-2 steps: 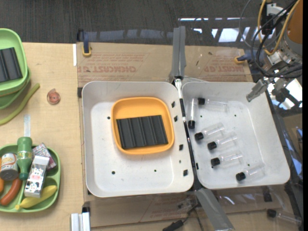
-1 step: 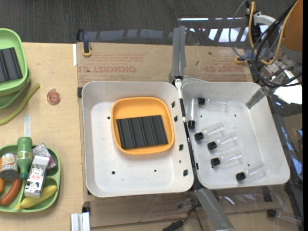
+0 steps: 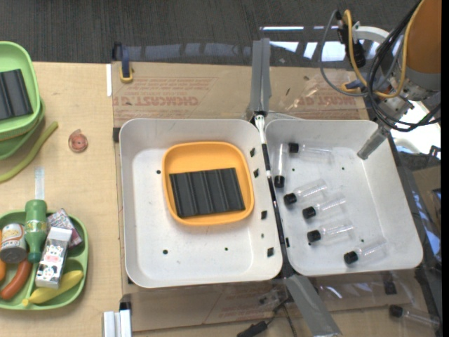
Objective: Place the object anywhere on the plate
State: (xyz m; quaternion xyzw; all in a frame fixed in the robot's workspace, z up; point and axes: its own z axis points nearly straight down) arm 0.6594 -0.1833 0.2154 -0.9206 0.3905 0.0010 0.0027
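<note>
Right bin [image 3: 393,209]: six clear black-capped tubes [image 3: 316,209] lying loose, none yet on orange plate [image 3: 175,161] in left bin; gripper [image 3: 372,144] at bin's far corner (finger state cannot be told); risk: round tubes rolling from grasp.

dark grey carpet floor [image 3: 175,12] runs across the top. below it a light wood bench [image 3: 70,97], w/ a sheet of brown cardboard [image 3: 189,93] laid flat, printed lettering reads upside down. green trays of toy food [image 3: 42,265] sit at the bench's left edge. bright glare on surfaces at upper right [image 3: 309,37].
</note>
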